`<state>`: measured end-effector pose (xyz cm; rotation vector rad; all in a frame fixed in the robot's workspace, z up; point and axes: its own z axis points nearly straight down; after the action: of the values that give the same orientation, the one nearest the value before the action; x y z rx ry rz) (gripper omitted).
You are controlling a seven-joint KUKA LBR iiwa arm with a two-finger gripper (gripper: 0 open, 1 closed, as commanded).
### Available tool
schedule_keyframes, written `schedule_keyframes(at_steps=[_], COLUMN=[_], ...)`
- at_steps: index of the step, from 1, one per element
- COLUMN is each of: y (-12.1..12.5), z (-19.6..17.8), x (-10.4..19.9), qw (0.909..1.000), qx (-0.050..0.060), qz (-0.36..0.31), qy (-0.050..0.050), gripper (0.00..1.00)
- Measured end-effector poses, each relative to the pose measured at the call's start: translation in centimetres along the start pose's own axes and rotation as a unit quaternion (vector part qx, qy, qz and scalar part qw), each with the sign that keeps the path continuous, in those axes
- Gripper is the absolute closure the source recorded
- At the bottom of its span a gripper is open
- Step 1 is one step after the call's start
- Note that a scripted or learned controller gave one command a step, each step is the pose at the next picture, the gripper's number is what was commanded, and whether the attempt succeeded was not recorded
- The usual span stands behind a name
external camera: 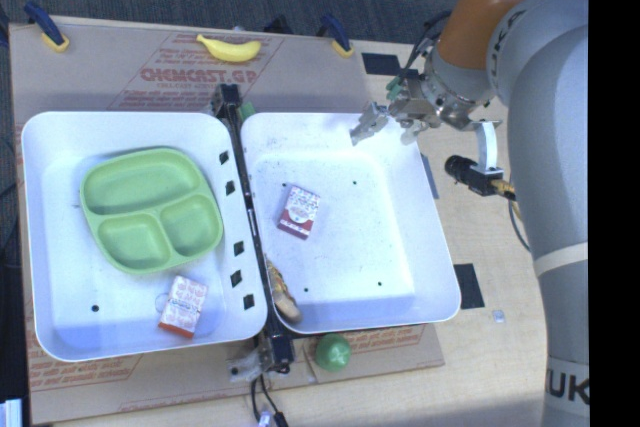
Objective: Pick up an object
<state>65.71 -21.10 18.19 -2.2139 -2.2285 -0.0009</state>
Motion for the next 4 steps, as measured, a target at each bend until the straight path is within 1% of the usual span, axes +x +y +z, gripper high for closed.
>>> schedule_keyframes(at_steps=[1, 2, 3, 4], y=[-0.1, 0.0, 0.0, -6.6], z=[8.7, 7.4, 7.5, 5.3], x=[0.1, 0.2, 0.2, 1.2], qw=[1.0000, 1.0000, 1.0000, 1.0000], qx=[0.003, 0.002, 0.002, 0.001], qz=[-0.002, -0.003, -0.003, 0.001], qy=[0.000, 0.000, 0.000, 0.000], gripper=[0.00, 1.00, 0.00, 0.00])
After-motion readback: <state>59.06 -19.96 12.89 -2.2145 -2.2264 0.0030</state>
